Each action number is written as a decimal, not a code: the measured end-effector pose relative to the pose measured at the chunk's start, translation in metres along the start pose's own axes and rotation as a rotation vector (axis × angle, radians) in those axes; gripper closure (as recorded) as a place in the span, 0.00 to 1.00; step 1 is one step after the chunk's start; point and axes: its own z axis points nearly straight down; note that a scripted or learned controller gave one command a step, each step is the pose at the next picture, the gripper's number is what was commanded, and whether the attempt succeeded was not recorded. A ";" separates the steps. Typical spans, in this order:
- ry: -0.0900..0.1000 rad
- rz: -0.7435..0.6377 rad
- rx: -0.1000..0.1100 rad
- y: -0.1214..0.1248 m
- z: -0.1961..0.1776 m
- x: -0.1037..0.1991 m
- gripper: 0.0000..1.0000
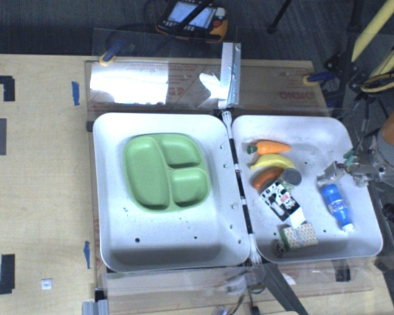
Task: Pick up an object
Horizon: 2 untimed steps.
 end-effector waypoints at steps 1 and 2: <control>0.003 0.245 0.045 0.013 -0.066 0.017 0.00; 0.017 0.240 0.045 -0.015 0.042 0.018 0.00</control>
